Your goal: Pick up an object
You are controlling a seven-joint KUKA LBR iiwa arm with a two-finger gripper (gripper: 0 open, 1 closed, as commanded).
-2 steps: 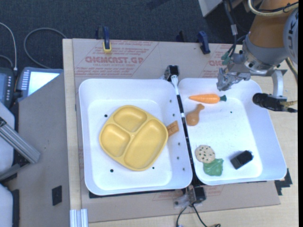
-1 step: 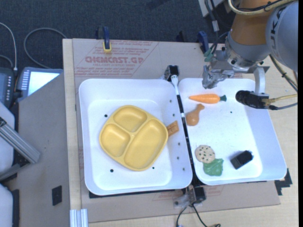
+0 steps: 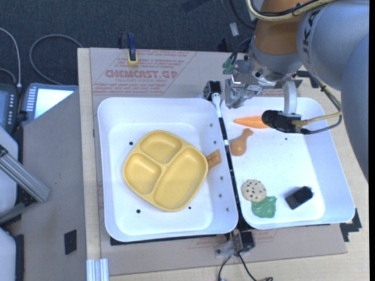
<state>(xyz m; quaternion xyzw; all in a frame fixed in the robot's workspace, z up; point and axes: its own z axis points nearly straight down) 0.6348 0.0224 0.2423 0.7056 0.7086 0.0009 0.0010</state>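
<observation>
My gripper hangs over the far left corner of the right bin, just above and left of an orange carrot. Nothing shows in its grasp. A tan toy drumstick lies a little nearer, by the bin's left wall. Toward the front of that bin lie a speckled cookie, a green leafy piece touching it, and a black block.
The left bin holds a yellow divided plate and a small brown piece by its right wall. The grey arm with its orange band and a black cable fitting overhang the right bin's far side.
</observation>
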